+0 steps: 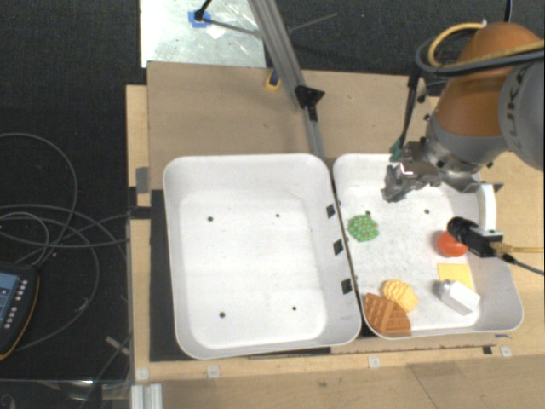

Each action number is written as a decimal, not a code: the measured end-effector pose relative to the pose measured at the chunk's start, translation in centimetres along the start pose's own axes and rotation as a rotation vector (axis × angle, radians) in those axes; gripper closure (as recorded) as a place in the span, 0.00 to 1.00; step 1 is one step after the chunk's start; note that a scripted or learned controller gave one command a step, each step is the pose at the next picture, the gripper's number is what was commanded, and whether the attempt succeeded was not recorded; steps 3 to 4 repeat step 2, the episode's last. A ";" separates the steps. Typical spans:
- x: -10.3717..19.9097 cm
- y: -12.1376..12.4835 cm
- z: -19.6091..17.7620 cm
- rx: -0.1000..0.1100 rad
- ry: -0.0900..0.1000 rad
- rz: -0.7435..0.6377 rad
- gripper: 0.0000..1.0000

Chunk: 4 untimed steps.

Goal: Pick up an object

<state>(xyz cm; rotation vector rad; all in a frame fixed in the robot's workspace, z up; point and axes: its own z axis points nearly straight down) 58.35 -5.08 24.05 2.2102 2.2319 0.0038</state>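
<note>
My gripper [397, 187] hangs over the back part of the right bin [426, 326], under the orange-banded wrist. In that bin lie a green knobbly ball [364, 227] near the left wall, a red-orange round thing [450, 244] at the right, a yellow block [455, 273], a small white-grey block [457, 296], a yellow ridged piece [398, 292] and a brown waffle-like wedge [387, 315] at the front. The gripper stands behind and to the right of the green ball, apart from it. Nothing shows between its tips.
The left bin [247, 169] sits beside the right one, with black clips along the shared wall. A grey pole [285, 49] slants across the back of the bench. Cables lie on the floor at the left.
</note>
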 end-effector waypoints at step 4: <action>10.7 2.8 1.6 0.000 0.001 -0.001 1.00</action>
